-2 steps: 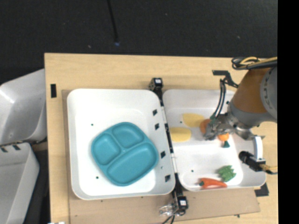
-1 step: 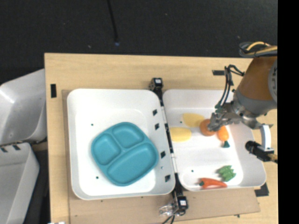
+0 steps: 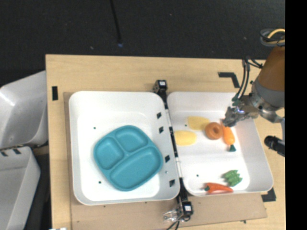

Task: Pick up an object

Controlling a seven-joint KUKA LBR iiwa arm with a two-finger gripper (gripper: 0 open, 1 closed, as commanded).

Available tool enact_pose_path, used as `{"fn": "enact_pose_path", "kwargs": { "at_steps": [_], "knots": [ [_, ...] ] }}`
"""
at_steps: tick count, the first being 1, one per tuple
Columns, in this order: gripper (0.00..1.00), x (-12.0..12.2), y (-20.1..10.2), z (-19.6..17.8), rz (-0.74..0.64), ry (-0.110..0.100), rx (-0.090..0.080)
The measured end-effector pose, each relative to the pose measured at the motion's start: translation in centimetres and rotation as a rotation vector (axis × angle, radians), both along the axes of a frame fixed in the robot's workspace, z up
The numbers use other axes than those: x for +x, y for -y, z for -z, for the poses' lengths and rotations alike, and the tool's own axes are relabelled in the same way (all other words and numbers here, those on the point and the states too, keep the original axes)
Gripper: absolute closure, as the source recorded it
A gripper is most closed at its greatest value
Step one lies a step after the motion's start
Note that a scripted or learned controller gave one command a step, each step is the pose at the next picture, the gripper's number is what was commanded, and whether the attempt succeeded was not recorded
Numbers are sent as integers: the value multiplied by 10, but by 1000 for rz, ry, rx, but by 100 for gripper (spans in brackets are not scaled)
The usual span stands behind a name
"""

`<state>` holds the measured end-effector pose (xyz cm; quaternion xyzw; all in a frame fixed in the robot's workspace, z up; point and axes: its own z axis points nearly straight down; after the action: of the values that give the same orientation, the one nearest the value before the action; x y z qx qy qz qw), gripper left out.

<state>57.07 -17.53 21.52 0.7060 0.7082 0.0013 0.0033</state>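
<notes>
- The gripper hangs over the upper part of the right bin, just above the toy carrot and the orange doughnut-shaped ring. From this slanted view I cannot tell whether it is open or closed, and nothing shows clamped in it.
- The carrot and the ring lie touching, or close to it. In my judgement, a descent here risks landing on the seam between them, nudging both aside and closing on nothing.
- The carrot looks smooth and tapered, so a pinch near its narrow end probably squeezes it out sideways.
- Two pale yellow pieces lie just left of the ring: a flat one nearer the back wall and a rounded one next to the bin divider. A push on the ring could drive it into them and bunch the cluster tighter.
- The gripper sits near the bin's back-right wall; a small offset that way could mean contact with the rim instead of an object.
- The red chili pepper and green broccoli piece rest near the front edge, well apart from the gripper and from the cluster, and look like safer, isolated targets.
- The teal divided plate fills the left bin; it looks too wide and flat for a two-finger pinch.
</notes>
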Motion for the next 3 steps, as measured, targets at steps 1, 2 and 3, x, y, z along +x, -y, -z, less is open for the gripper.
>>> {"fn": "enact_pose_path", "kwargs": {
  "at_steps": [1,2,3],
  "knots": [
    [100,-2,2,-44,-1,-1,0],
    [100,1,-53,-52,-5,-3,4],
    [100,-5,-100,-39,-2,-6,3]
  ]
}}
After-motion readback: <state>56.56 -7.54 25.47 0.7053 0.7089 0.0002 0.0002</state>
